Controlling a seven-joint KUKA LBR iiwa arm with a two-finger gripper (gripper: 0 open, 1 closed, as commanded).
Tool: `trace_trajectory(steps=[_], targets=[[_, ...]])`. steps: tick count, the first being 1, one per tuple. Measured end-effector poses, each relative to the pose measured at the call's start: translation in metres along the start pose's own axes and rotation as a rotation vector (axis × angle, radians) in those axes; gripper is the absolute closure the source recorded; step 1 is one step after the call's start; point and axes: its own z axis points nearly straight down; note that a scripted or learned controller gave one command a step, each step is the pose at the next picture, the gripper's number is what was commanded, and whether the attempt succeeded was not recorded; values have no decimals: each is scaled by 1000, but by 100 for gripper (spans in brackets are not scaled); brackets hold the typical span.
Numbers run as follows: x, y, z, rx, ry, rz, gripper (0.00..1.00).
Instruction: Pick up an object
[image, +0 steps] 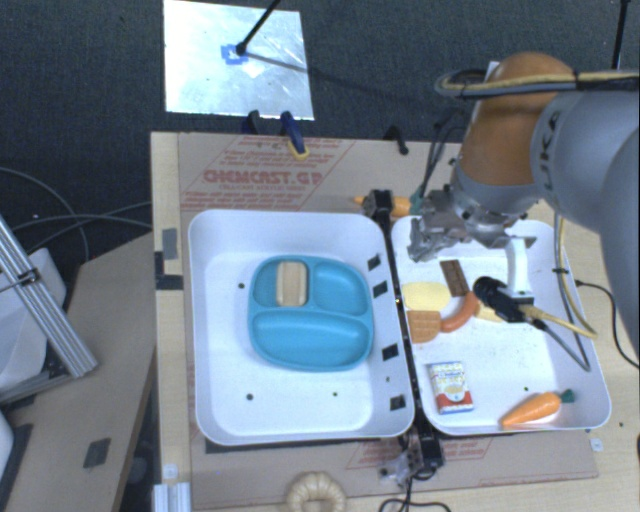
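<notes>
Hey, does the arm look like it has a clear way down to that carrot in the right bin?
Probably yes. The carrot lies alone in the right bin's near corner, with bare floor around it and only the small box off to one side. The gripper hovers at the far end of that bin.

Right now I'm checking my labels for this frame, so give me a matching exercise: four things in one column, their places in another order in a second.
Things:
1. carrot
2. blue divided plate
3. small carton
4. tan block

Places:
A. left bin, middle
B. right bin, near right corner
C. in the plate's upper left compartment
D. right bin, near edge, left of the carrot

Pairs: 1-B, 2-A, 3-D, 4-C
</notes>
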Motion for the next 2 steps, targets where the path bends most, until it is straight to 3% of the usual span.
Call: trace_trajectory(steps=[2], targets=[[94, -23, 2, 0, 1, -2, 100]])
